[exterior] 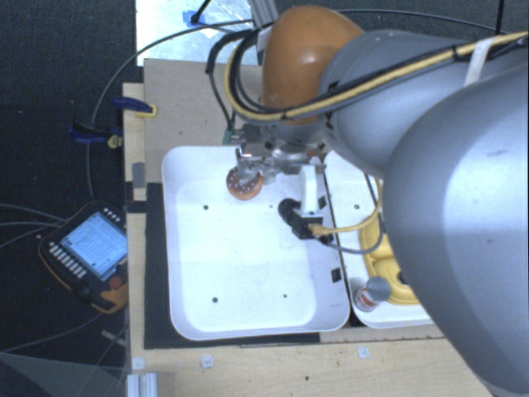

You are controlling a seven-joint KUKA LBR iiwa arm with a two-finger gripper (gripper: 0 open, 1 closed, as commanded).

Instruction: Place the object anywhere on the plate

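Brown and round, the object (245,184) sits right under my end effector (248,169) in the left bin (248,304); whether I grip it I cannot tell. Yellow plate (387,265) lies well off toward my base, in the right bin.

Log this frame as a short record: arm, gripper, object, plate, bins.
arm: grey arm with an orange band, reaching in from the right over both bins
gripper: gripper low over the left bin's far edge
object: small round brown object right under the gripper; grasp cannot be judged
plate: yellow plate in the right bin, mostly hidden by the arm
bins: left bin; right bin
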